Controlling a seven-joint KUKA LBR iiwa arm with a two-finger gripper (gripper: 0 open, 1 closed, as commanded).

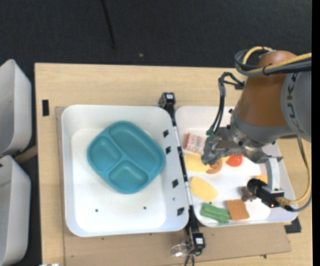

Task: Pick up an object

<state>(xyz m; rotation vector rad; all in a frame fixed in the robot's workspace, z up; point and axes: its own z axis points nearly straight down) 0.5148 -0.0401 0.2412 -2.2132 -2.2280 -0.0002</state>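
Toy food pieces [204,188] scattered in right bin [199,113]; pincer [211,157] low over them, touching yellow piece [193,163] perhaps; grip state impossible to tell.

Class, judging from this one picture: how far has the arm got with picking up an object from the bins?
Done: the gripper is down in the right bin, among the toy food. In hand: it sits over the brown piece beside the red piece, but a grasp cannot be confirmed. Left: gripping and lifting. The teal tray lies in the left bin.
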